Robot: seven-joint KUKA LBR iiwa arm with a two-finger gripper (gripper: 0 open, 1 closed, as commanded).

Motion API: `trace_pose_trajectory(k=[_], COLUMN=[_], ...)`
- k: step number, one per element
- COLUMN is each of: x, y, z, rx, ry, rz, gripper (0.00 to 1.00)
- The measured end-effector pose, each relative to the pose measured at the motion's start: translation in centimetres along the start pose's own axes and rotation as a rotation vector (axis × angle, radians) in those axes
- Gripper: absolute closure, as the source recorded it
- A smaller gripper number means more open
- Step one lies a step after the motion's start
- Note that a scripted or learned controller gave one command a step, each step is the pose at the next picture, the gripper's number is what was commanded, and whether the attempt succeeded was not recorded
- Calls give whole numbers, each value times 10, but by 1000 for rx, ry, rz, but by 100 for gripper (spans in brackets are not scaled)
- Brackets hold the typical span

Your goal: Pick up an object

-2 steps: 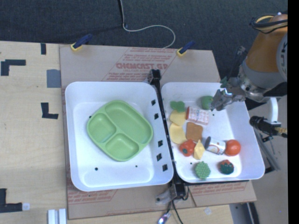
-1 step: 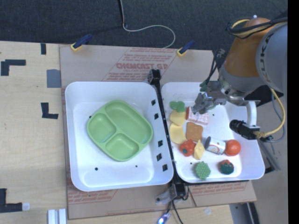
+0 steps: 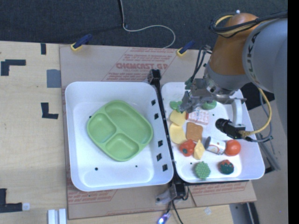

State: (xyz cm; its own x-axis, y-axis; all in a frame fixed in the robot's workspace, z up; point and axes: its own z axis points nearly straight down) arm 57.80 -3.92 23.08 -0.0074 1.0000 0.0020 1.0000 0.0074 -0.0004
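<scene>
One gripper hovers low over the toy food in the right bin
Finger state cannot be told; reach step, next calls for settling onto one piece, right of frame centre

Green three-compartment plastic tray lies flat in left white shallow bin, turned askew. Brown cardboard sheet with red print under both bins. Blue-yellow spring clamps grip its top edge: one at 11 o'clock, one at 1 o'clock. White cable loops over dark carpet at 12 o'clock. Black tape marks on wooden bench, 9 o'clock.
</scene>
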Motion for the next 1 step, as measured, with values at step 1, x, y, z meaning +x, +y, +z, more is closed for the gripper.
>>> trace_pose_trajectory(k=[1], x=[31], y=[-7], z=[15], rx=[3], ry=[-1], rz=[3], gripper=[100])
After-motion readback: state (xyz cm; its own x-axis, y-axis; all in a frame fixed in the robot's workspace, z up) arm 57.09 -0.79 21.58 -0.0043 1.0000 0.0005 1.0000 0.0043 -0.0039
